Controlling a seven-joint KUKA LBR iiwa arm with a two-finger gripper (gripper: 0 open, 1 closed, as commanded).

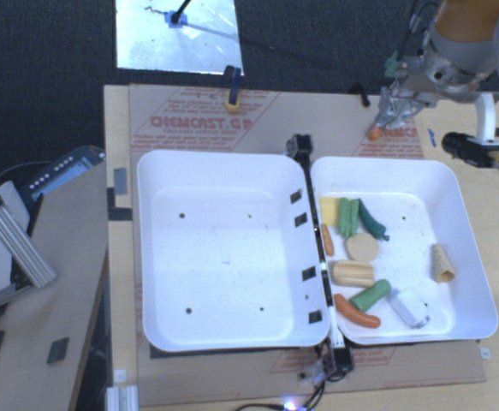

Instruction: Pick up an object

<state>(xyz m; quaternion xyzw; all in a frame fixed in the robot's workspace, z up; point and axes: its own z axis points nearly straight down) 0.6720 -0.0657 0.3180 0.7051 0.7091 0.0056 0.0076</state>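
The hand (386, 120) was seen raised beyond the right bin (465, 197); a small orange piece (375, 133) was gripped at its fingertips; other toy foods (359, 248) were left in that bin.

A grey arm with an orange band reaches in at upper right, its gripper (392, 120) raised above the bench behind the right bin (463, 199), with what appears to be a small orange object (375, 132) at its tip. The right bin holds toy food, including a green pepper (349, 216), a round biscuit (362, 247) and a red sausage (357, 312). The left bin (223, 165) sits alongside, at centre.
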